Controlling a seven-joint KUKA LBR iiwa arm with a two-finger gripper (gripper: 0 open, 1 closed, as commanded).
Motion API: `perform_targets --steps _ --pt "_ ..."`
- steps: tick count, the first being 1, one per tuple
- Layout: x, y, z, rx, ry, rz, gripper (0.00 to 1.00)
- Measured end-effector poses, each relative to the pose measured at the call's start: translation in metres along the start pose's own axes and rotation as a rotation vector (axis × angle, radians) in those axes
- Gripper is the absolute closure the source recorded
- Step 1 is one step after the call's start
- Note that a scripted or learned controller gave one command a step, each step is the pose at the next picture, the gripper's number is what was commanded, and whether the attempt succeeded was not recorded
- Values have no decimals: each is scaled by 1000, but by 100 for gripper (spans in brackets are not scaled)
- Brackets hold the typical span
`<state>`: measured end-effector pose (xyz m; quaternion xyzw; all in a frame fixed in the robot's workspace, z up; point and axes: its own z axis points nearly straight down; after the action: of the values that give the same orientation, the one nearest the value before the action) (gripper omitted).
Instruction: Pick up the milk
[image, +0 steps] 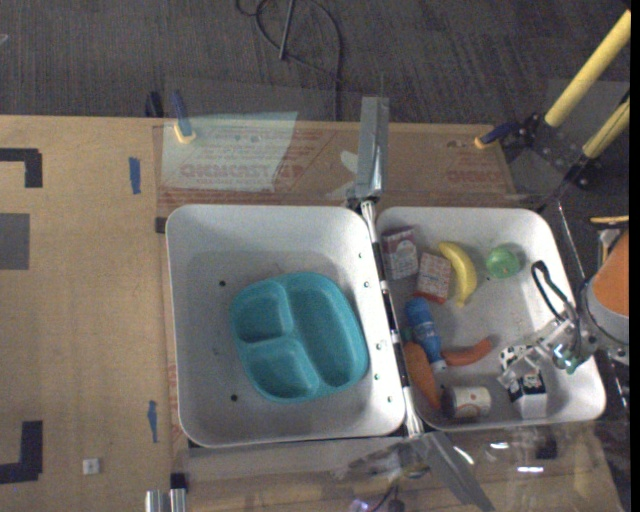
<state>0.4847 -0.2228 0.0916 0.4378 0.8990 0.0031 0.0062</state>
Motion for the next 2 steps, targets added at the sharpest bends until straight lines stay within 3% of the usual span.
perform_targets --steps 1,2 --pt "29 19 -59 8 4 70 0" --pt "19 14 3 3 -4 91 0"
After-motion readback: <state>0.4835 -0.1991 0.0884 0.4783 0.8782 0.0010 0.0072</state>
